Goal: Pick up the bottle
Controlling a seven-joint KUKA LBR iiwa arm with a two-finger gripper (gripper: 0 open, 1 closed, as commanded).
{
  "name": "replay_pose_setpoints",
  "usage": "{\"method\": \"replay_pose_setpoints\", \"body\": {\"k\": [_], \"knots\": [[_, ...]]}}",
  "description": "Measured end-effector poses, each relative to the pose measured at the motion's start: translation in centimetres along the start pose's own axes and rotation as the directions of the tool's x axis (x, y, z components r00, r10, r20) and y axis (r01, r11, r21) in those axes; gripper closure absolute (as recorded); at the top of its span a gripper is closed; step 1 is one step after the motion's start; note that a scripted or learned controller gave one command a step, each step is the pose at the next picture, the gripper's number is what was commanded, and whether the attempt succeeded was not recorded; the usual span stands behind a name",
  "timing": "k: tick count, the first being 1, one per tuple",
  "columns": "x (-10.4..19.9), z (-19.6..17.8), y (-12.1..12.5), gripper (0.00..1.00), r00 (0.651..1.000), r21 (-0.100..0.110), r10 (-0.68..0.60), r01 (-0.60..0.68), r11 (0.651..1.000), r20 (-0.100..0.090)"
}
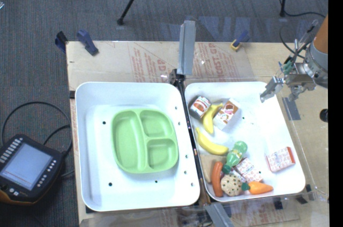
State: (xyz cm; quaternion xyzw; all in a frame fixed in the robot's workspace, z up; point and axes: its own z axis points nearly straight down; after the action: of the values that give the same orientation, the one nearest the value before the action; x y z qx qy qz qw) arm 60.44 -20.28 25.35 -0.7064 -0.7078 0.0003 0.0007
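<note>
The bottle (236, 153) is small and green with a dark cap end, lying tilted in the right bin (292, 137) among other toy foods near its middle front. My gripper (279, 101) hangs over the far right corner of that bin, well up and to the right of the bottle. Its two grey fingers (268, 91) are spread open with nothing between them.
Around the bottle lie two bananas (211, 143), a sausage (216, 177), a cookie (231, 184), a carrot (260, 187) and a small box (247, 169). A can (200, 105), a carton (227, 113) and a red box (280, 159) lie farther off. The left bin holds a green divided plate (144, 140).
</note>
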Motion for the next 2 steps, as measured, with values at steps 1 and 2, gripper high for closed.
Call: {"method": "replay_pose_setpoints", "body": {"k": [1, 2], "knots": [[2.7, 1.3, -0.4, 0.0, 0.999, 0.003, 0.038, -0.038, 0.999, -0.002], [8.1, -18.3, 0.1, 0.0, 0.997, 0.001, -0.075, 0.075, 0.997, 0.001]]}}
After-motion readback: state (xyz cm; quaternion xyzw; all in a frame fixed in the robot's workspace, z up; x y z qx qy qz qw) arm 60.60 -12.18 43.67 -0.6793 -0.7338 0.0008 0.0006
